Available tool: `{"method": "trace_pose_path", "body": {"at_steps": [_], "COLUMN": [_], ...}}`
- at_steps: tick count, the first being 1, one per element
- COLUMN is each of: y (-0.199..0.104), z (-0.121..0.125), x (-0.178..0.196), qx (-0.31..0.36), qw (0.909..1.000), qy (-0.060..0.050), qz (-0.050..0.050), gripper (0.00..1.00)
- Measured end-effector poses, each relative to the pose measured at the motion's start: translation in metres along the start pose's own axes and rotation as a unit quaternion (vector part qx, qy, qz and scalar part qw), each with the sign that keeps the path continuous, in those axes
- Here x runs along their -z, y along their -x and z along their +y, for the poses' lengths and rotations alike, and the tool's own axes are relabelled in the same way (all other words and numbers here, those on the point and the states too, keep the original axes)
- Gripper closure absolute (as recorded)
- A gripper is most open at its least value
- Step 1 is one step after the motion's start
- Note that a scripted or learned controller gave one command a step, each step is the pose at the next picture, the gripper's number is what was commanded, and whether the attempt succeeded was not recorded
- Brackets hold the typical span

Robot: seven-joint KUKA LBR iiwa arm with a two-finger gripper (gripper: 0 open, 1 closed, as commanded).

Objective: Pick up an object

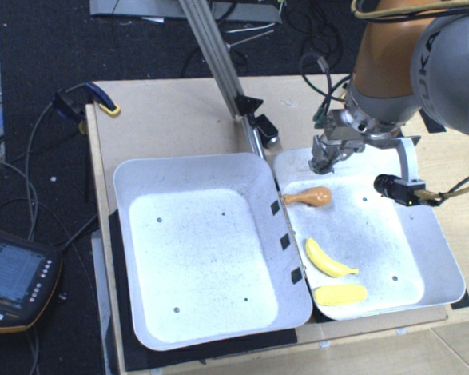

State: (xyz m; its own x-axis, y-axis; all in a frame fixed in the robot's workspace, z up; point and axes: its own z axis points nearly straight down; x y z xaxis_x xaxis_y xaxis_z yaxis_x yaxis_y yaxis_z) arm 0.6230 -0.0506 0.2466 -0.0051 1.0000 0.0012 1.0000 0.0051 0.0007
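**A:** What is found nearest the camera?

**B:** 2 shallow white bins are set side by side on the bench (181,114): the left bin (199,257) and the right bin (386,240). Near the front edge of the right bin, close to the shared edge, a yellow oblong piece (340,295) is laid flat.

**A:** And just beyond it?

**B:** A banana (328,260) is laid at a slant, just beside the oblong piece (whether the 2 touch cannot be told).

**A:** What is seen further back?

**B:** An orange-brown drumstick (312,197) is laid on the bin floor near the shared edge, with its thin end turned towards the left bin. It is kept apart from the banana. All 3 things are seen lying on the floor of the right bin.

**A:** Where is the claw held?

**B:** The claw (322,166) is hung over the far part of the right bin, just beyond the drumstick. Whether it is set wide or narrow cannot be told from this angle.

**A:** And past the bins?

**B:** A slanted metal post (216,56) is seen rising from the far side, where the 2 bins meet. A blue-and-yellow clamp (94,96) is fixed at the far left corner of the bench.
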Motion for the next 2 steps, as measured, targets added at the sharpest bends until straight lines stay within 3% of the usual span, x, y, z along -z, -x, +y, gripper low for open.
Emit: {"method": "trace_pose_path", "body": {"at_steps": [2], "y": [-0.117], "z": [-0.008], "x": [-0.004], "qx": [0.0], "qw": [1.0], "qy": [0.0], "qz": [0.0], "gripper": [1.0]}}
